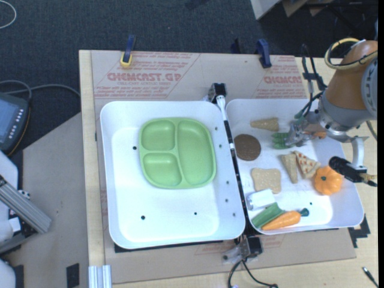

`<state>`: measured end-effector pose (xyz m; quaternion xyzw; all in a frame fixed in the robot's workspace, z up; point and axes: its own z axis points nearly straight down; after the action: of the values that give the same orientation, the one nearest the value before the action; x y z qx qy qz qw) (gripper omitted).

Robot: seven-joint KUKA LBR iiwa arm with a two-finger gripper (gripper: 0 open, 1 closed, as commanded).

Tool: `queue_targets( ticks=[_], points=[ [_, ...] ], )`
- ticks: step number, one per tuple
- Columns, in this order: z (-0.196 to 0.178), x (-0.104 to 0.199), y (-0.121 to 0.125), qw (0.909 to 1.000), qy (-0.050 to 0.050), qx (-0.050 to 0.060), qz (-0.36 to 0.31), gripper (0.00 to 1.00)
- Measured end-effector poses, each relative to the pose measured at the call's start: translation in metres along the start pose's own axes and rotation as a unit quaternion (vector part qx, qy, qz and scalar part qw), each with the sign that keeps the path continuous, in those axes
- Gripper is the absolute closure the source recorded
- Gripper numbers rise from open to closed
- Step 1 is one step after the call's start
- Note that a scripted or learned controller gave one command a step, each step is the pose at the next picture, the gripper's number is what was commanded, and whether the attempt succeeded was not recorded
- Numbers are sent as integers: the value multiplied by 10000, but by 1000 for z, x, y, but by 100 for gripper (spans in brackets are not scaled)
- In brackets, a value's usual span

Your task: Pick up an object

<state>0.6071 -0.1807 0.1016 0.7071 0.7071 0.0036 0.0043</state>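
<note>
The right bin (345, 216) holds several toy foods. Among them are a tan wedge (264, 123), a brown round cookie (246, 146), a green leafy piece (278, 140) and a bread slice (266, 179). Further right lie a sandwich wedge (290, 165), a pizza slice (307, 162) and an orange pumpkin (327, 181). At the front are a white block (260, 198), a green cucumber (266, 213) and a carrot (282, 220). My gripper (295, 134) is low at the bin's back, right beside the green leafy piece and just above the sandwich wedge. Nothing can be seen held in it.
The left bin (120, 203) carries a green divided plate (178, 152). A black part (348, 170) juts over the right bin's right side beside the pumpkin. The grey arm (345, 107) with cables hangs over the bin's back right corner. Clamps (127, 51) hold the board's back edge.
</note>
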Motion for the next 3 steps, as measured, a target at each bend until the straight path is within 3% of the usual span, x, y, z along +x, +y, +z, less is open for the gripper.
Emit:
queue_targets(
  ticks=[2,3],
  points=[
    [-102,18,6,10000,-7,19,-12,100],
    [-125,18,7,10000,-6,28,-7,100]
  ],
)
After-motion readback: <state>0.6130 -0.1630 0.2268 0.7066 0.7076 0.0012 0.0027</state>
